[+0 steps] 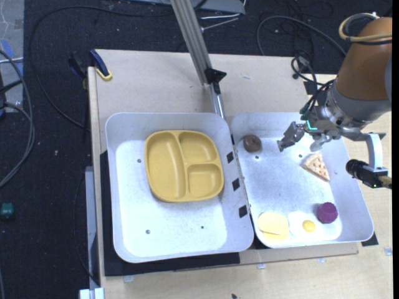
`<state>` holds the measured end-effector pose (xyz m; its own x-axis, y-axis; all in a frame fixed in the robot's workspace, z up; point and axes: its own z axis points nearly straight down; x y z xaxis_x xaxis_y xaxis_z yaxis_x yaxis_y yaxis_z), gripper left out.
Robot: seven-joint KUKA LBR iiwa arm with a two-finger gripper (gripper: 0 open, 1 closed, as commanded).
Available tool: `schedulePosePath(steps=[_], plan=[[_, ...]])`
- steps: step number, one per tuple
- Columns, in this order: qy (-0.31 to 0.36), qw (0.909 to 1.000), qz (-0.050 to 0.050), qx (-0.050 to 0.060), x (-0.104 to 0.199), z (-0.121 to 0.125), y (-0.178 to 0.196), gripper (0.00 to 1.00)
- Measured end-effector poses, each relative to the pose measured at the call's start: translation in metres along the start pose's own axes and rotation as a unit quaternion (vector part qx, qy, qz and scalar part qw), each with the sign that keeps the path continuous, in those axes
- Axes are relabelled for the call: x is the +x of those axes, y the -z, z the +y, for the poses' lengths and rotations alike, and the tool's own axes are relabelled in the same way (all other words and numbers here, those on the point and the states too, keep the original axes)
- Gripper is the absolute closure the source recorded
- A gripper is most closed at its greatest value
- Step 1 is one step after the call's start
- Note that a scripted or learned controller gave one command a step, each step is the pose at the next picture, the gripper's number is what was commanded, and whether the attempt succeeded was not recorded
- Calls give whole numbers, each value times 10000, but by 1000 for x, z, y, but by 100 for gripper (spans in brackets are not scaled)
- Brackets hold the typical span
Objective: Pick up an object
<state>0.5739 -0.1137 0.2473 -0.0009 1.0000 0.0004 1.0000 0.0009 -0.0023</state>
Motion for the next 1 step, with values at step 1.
schedulePosePath(steps=[1], plan=[[1,10000,-2,-9,0,0,1,0]])
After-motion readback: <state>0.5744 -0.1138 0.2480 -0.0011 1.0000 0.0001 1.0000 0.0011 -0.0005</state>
